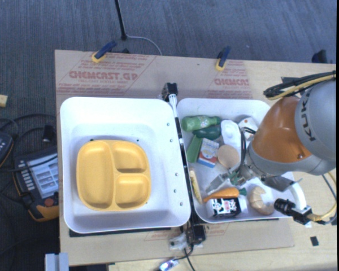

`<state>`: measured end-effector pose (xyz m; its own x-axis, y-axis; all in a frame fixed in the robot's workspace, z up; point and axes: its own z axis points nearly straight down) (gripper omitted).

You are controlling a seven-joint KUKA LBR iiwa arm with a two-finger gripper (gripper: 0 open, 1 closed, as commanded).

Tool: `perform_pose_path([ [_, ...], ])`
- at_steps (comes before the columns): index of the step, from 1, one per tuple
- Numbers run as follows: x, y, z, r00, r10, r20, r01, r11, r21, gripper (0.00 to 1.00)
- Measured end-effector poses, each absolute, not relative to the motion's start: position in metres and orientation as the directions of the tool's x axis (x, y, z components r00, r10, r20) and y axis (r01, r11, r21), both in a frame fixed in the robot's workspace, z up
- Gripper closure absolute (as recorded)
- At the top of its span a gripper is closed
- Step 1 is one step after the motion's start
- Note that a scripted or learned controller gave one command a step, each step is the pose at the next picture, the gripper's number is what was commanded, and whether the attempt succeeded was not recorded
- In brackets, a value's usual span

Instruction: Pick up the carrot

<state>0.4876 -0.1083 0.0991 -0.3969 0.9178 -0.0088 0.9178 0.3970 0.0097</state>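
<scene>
Standing over the right bin (271, 216): grey arm (296, 134) with orange band, gripper (233, 178) lowered among the clutter; whether it is spread or closed cannot be told. Carrot (225, 193): orange, lying near the bin's front wall, just below the gripper and above a black-and-white carton (225, 207). Nearby: green bottle (200, 122), beige egg-shaped piece (228, 156). Left bin (68, 151): holds a yellow divided tray (113, 174).

The right bin (185, 151) is crowded: the carrot (225, 193) lies wedged between a black carton (225, 207) below and the tool (233, 178) just above, bread (261, 201) beside. The left bin (68, 151) has open floor around its yellow tray (113, 173).
</scene>
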Motion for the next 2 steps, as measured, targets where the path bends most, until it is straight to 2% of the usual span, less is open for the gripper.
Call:
perform_pose_path([
  [1,0.4874,-0.1049,0.0889,-0.259,0.966,-0.004,0.966,0.259,0.011,0.0],
  [2,0.4878,-0.114,0.0886,0.203,0.979,0.004,0.979,-0.203,0.01,0.0],
])
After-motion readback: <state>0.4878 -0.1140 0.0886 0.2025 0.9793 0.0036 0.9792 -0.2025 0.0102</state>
